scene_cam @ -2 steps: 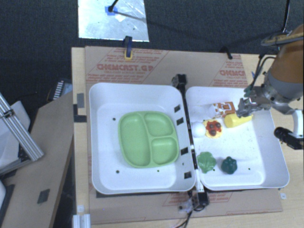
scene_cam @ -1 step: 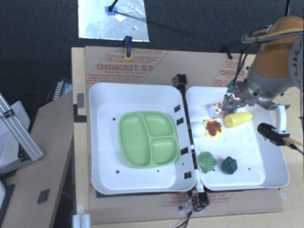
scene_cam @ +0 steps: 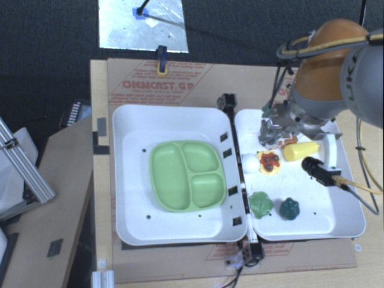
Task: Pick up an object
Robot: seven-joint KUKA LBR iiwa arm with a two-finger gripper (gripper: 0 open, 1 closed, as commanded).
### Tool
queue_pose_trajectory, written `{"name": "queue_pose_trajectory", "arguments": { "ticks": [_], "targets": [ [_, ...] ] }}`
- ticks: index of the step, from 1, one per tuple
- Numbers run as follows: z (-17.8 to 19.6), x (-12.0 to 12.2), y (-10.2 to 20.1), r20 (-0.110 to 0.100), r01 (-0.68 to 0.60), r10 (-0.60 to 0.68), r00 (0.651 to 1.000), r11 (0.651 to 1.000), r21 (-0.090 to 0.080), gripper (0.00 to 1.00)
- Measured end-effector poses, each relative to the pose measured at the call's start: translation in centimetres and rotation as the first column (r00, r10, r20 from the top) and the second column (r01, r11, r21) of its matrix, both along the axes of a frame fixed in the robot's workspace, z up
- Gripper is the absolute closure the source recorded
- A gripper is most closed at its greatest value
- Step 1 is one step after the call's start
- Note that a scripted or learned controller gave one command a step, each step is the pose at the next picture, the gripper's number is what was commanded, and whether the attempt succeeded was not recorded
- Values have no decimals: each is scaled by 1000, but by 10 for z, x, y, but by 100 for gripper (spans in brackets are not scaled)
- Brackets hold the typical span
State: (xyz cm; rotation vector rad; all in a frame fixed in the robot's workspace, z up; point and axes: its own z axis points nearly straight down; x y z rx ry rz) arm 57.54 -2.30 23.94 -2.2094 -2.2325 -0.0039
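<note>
Yellow rounded plastic block (scene_cam: pixel 300 151) lies in right white bin (scene_cam: pixel 345 218), just beside the gripper (scene_cam: pixel 271 138) w/ red-orange toy (scene_cam: pixel 269 161) and two green lumps (scene_cam: pixel 260 204) nearby. Left white bin (scene_cam: pixel 129 131) holds green divided plate (scene_cam: pixel 186 175).

Upper arm (scene_cam: pixel 360 71) cut off at right edge; gripper (scene_cam: pixel 273 134) fingertips blurred, indistinct.
</note>
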Motion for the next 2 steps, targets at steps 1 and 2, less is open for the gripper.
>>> {"name": "queue_pose_trajectory", "arguments": {
  "ticks": [1, 2],
  "targets": [
    [-8, 6, 63, 0, 0, 0, 1000, 1000, -1, 100],
    [-4, 13, 126, 1, -1, 1, 1000, 1000, 0, 100]
  ]
}}
